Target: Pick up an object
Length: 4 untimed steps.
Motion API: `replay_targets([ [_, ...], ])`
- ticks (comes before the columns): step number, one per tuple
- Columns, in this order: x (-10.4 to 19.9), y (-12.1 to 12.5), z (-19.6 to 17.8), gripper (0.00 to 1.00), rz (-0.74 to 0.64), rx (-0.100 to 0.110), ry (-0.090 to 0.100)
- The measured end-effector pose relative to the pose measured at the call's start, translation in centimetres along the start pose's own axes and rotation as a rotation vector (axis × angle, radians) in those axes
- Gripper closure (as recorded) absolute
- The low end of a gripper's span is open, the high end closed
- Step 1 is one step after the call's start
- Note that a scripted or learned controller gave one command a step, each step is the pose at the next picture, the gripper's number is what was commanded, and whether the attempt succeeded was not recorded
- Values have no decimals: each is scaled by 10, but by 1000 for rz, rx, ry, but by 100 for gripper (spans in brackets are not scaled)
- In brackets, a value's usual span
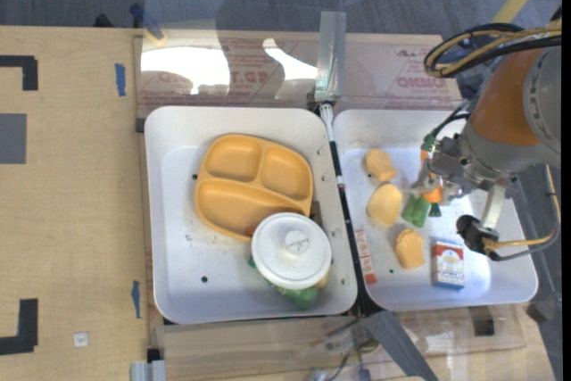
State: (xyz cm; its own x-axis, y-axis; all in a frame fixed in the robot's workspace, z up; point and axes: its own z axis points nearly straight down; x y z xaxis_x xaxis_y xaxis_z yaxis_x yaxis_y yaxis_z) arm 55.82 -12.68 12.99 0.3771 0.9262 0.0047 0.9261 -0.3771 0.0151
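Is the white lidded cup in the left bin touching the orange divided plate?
Touching. In the camera view the white lidded cup overlaps the lower right rim of the orange divided plate, resting against or on its edge with no gap between them.

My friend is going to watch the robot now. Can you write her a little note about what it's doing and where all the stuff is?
Gripper: low over the right bin, right above a small green and orange item. Can't tell from here whether it holds anything.
Right bin: three yellow lumps along its left side, a small red, white and blue carton near the front.
Left bin: an orange divided plate, with a white lidded cup lying partly over its front edge.
Done: arm is down among the items.
Left: nothing is clearly lifted yet, so the pick still needs to happen.
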Motion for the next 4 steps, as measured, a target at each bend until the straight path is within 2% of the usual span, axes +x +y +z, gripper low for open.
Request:
replay_targets([
  [1,13,6,32,100,26,-11,-2],
  [3,14,7,12,100,24,-11,-1],
  [4,14,7,13,0,23,-10,-2],
])
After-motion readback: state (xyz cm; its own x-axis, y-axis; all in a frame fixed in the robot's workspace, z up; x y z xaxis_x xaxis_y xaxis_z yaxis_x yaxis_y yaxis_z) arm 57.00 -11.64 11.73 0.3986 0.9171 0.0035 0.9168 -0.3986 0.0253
